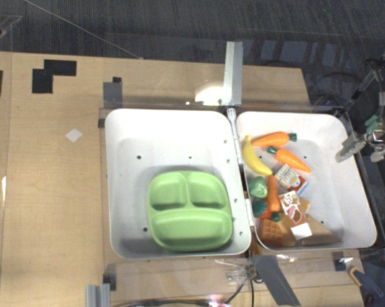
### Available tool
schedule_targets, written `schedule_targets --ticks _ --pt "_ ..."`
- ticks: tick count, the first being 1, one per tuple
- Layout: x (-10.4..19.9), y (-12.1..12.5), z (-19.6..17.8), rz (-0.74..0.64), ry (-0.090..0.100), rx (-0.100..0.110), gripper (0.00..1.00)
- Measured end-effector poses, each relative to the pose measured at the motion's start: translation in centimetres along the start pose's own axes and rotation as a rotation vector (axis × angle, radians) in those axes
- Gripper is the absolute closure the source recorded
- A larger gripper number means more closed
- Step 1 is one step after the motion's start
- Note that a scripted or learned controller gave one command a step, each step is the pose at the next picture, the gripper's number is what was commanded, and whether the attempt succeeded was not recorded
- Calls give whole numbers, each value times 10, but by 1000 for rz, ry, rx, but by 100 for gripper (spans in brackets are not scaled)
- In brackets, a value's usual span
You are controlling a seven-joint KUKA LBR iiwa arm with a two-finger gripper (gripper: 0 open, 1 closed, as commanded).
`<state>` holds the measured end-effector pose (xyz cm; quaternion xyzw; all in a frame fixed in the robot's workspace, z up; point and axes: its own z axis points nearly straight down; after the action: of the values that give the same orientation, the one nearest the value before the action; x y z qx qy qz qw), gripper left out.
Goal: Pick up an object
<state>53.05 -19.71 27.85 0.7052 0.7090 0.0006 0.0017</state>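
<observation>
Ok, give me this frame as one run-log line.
stage: pre-grasp | gripper: over right bin's right rim, nothing held | items: carrots, banana, cartons heaped at bin's left side | left bin: green tray

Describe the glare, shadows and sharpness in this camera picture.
Camera view: a bright glare patch lies on the bench behind the bins; the green tray casts a soft shadow on the left bin; the toys look slightly soft, their labels unreadable; the floor at top is dim.
</observation>
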Motion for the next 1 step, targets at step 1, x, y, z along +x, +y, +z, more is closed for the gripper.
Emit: schedule_targets --ticks 1 --pt "-8 -14 123 27 1 1 0"
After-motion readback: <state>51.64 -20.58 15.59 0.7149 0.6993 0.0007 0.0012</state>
